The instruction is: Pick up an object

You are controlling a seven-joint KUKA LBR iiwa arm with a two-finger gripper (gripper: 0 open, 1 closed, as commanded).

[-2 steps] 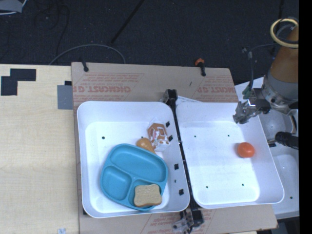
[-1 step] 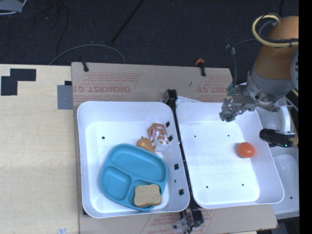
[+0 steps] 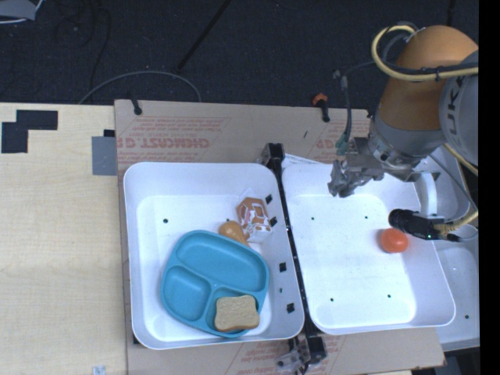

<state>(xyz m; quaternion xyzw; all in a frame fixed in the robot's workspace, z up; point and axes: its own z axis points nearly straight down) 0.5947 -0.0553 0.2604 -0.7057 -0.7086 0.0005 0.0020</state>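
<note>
Nearest, a tan slice of toy bread [image 3: 236,312] lies in a blue sectioned plastic tray [image 3: 212,280] in the left white bin [image 3: 148,209]. Farther back, an orange-red ball [image 3: 394,241] rests in the right white bin [image 3: 359,303]. The pincer [image 3: 344,184] hangs over that bin's far edge, gripping nothing.

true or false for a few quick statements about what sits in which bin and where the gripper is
1. The blue tray lies in the left bin. True.
2. The orange ball sits on the blue tray. False: it lies in the right bin.
3. A slice of bread rests on the tray. True.
4. The gripper hangs over the left bin. False: it is over the right bin's far edge.
5. The orange ball is between the gripper's fingers. False: it lies apart on the bin floor.
</note>
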